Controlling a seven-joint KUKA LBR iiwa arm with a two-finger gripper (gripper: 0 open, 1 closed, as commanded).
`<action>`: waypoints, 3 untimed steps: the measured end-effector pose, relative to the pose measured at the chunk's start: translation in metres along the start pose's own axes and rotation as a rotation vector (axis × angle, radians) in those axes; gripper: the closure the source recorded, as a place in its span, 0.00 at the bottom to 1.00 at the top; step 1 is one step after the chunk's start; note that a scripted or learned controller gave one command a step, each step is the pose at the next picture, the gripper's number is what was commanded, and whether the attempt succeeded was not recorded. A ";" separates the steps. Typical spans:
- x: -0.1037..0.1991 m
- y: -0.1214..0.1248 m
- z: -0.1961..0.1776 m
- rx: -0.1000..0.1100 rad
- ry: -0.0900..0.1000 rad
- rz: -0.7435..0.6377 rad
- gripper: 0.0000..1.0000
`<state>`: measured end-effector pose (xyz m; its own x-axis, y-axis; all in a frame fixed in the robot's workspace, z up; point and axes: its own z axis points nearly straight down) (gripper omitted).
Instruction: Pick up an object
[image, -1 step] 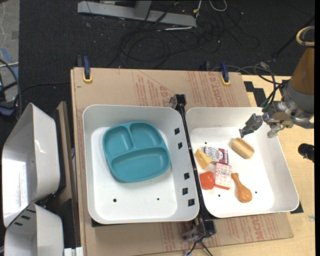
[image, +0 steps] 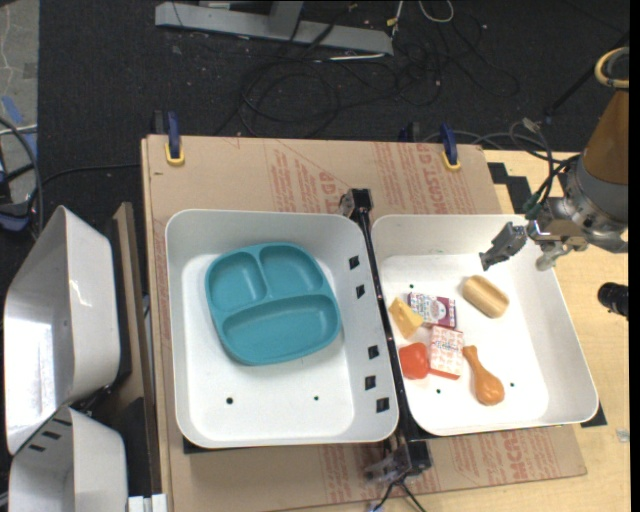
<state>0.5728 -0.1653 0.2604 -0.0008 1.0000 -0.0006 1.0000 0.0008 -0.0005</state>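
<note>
Camera view: jaws (image: 520, 247) spread wide, empty, hovering over right bin (image: 570, 330) rim, bread roll (image: 484, 296) just below-left, long axis slanting down-right, nearest pick.

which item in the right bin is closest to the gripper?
The tan bread roll, at the upper right of the cluster, just below and left of the gripper. The cheese wedge, tomato and drumstick lie farther down-left.

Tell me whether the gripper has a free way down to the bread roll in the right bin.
Probably yes. The gripper hangs above the right bin, just up and right of the bread roll, which lies apart from the other items with nothing over it.
</note>
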 end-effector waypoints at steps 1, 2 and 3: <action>-0.003 0.001 0.044 0.003 0.001 0.002 0.00; 0.002 -0.001 0.087 0.002 0.001 0.001 0.00; -0.002 -0.010 0.142 0.003 0.001 0.003 0.00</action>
<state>0.5623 -0.1671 0.1186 0.0021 1.0000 0.0008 1.0000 -0.0021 -0.0038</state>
